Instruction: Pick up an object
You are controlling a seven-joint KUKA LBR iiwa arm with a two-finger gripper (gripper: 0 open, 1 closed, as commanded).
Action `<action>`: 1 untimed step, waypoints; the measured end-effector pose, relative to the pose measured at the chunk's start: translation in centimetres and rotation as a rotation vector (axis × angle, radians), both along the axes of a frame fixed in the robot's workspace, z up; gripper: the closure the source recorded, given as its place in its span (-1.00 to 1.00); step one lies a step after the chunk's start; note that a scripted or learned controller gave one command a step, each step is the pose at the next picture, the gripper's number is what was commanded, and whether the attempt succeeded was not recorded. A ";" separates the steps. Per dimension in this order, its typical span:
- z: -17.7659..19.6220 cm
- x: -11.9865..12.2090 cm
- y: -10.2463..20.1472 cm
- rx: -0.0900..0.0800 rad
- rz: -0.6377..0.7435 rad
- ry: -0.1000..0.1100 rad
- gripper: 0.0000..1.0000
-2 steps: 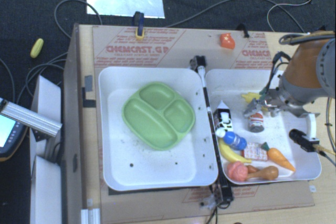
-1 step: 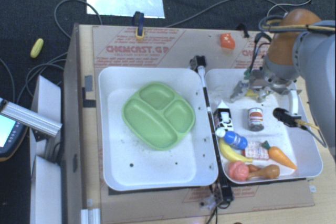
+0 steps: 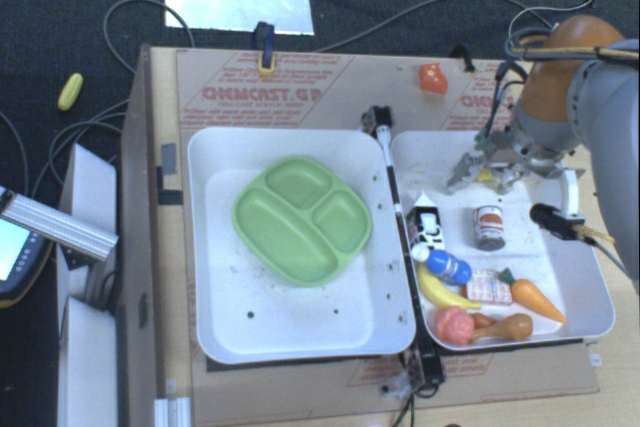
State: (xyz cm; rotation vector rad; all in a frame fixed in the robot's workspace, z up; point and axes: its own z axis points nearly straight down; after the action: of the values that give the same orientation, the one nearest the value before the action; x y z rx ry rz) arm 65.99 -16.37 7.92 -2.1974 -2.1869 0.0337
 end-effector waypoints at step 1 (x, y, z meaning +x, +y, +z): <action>0.5 -6.6 -0.6 -0.014 0.006 -0.045 -1.00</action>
State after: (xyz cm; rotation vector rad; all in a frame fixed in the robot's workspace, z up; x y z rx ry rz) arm 59.39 -16.93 8.46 -2.2208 -2.2233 -0.0005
